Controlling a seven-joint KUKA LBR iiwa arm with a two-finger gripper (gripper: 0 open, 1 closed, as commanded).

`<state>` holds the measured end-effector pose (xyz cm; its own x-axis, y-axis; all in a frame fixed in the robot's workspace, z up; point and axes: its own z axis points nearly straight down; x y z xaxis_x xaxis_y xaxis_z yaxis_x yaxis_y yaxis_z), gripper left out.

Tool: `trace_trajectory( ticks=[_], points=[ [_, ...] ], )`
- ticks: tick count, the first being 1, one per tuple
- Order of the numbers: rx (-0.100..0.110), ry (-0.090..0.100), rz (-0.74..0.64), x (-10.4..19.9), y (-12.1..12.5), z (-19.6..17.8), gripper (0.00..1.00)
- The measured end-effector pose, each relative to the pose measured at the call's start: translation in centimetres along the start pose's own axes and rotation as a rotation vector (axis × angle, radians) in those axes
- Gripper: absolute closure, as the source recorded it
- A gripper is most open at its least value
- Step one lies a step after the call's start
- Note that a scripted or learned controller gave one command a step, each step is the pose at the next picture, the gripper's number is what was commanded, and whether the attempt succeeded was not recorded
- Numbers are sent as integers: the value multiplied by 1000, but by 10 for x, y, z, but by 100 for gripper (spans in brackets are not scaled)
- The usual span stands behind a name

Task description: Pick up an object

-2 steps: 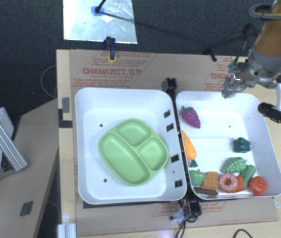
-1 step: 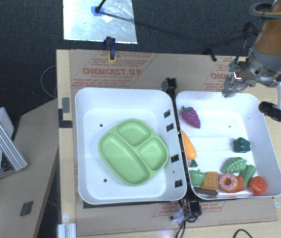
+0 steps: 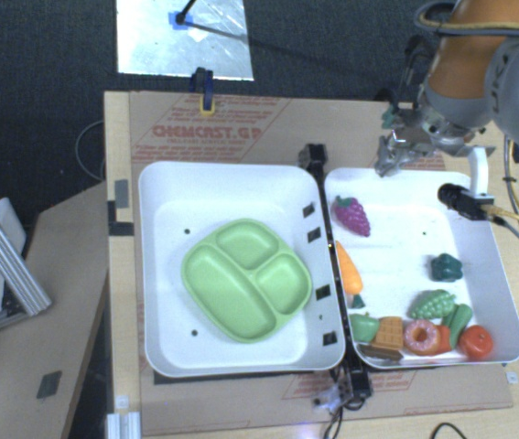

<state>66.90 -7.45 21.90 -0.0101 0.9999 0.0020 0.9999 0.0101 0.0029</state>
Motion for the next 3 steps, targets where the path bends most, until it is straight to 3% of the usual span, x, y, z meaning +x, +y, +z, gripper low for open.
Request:
trace_trajectory(
  ticks=[1, 3],
  points=[
    [0, 0, 0, 50, -1, -14, 100],
    [2, -3, 10, 40, -3, 4, 100]
  ],
)
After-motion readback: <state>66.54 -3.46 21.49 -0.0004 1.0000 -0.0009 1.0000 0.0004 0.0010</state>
